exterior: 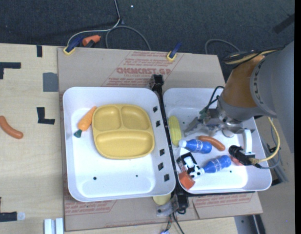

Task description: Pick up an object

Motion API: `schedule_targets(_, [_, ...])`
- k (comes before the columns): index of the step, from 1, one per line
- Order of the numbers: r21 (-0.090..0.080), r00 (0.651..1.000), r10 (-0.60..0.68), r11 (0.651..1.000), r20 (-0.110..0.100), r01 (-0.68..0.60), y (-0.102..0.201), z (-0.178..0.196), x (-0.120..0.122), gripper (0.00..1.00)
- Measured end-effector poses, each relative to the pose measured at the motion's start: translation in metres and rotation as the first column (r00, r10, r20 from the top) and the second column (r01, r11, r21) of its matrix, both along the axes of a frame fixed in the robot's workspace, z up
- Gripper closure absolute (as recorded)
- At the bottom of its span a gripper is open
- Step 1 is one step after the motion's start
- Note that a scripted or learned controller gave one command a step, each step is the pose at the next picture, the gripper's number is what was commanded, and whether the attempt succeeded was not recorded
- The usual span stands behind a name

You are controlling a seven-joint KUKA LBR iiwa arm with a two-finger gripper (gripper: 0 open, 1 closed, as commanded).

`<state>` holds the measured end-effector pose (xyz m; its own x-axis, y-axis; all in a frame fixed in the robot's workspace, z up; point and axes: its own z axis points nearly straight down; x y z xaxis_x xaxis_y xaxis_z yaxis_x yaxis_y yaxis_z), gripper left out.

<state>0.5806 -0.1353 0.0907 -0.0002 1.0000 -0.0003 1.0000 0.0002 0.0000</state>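
Note:
My gripper [197, 121] hangs over the upper middle of the right bin [238, 182], open, with nothing between its fingers. Just left of it lies a yellow corn cob [174, 129]. Below it are a blue bottle [195, 146] and an orange sausage [211, 142], touching each other. A second blue bottle [218, 164] lies lower down, beside a black-and-white toy [190, 164] and a small orange piece [187, 181]. The grey arm with its orange band [240, 84] reaches in from the right.
The left bin [106, 189] holds a yellow divided plate [123, 130] and a carrot [85, 119] at the plate's left. A black divider [162, 130] runs between the bins. Another sausage [10, 127] lies on the bench at far left. A yellow cable [274, 147] loops by the wrist.

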Motion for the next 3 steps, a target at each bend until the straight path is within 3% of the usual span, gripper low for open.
schedule_targets(1, [-0.005,1.000,-0.001,1.000,0.009,0.001,-0.041,0.077,0.034,0.00])
schedule_targets(2, [-0.001,1.000,-0.001,1.000,0.001,0.001,0.002,-0.007,-0.044,0.00])
schedule_targets(3, [-0.005,1.000,-0.002,1.000,0.006,0.002,0.000,0.006,-0.041,1.00])
